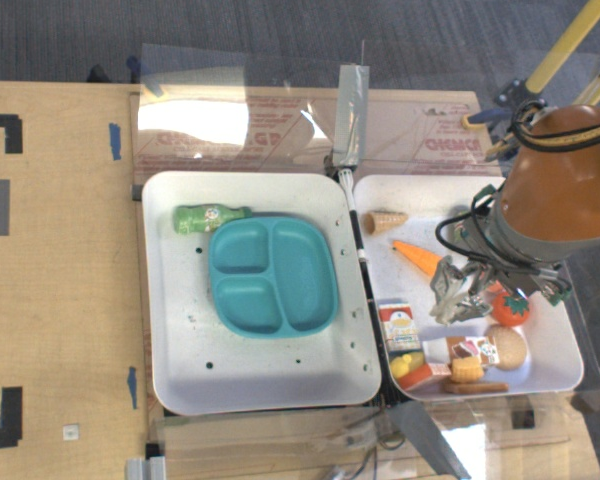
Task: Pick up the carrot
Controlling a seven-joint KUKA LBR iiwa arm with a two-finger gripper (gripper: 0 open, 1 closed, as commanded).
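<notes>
Now we see the carrot (418,256) lying on the floor of the right bin (565,353), toward its upper left, its narrow tip pointing at the divider and an ice-cream cone (387,222) just above it. Our gripper (458,293) hangs just right of the carrot's thick end — whether it is spread or pressed together we cannot tell — with a tomato (511,308) close on its right and a small carton (399,330) below. Across in the left bin (170,298) sits a teal divided plate (273,275) with a green bottle (208,218) lying at its upper left corner.
</notes>
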